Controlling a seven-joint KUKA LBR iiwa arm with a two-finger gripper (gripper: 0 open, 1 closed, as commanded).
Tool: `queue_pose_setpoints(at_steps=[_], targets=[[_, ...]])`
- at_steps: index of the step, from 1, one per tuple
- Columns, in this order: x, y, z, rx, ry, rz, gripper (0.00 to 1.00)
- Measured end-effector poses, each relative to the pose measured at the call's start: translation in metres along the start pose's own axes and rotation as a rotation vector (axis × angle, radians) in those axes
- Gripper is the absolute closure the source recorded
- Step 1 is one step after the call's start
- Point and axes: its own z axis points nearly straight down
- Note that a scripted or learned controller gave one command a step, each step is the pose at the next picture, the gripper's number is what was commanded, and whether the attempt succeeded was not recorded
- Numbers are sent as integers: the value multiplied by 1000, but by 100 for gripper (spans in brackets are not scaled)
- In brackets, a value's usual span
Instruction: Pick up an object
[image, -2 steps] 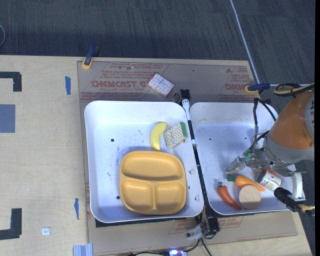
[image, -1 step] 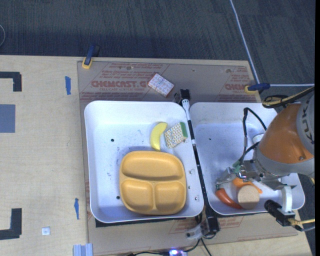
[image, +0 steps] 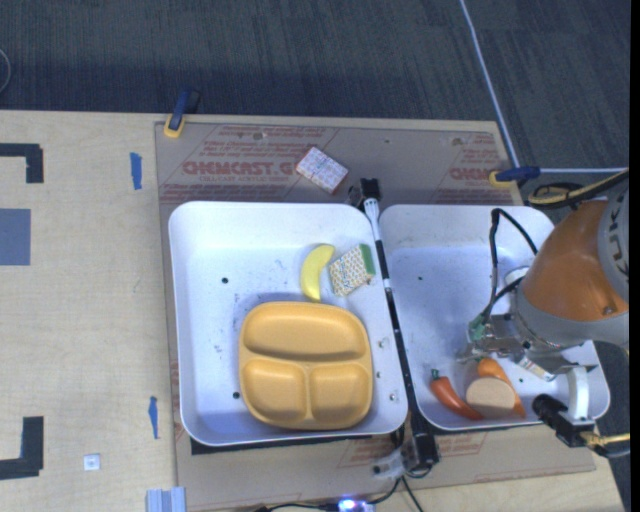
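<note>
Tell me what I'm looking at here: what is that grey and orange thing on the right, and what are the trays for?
One camera looks down at a slant on a bench. The grey and orange thing is a robot arm reaching in from the right. Two shallow white bins sit side by side. The left bin holds a yellow divided tray, a banana and a small patterned sponge. The arm is low over the right bin, above a carrot and a tan and orange piece. Whether it holds anything is hidden.

Orange carrot (image: 452, 394) and tan bread piece (image: 494, 396) lie touching in right bin's near corner
</note>
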Motion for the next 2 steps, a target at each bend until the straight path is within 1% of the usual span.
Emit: queue_pose_setpoints(at_steps=[1, 2], targets=[[94, -2, -88, 11, 3, 0, 100], [94, -2, -88, 11, 3, 0, 0]])
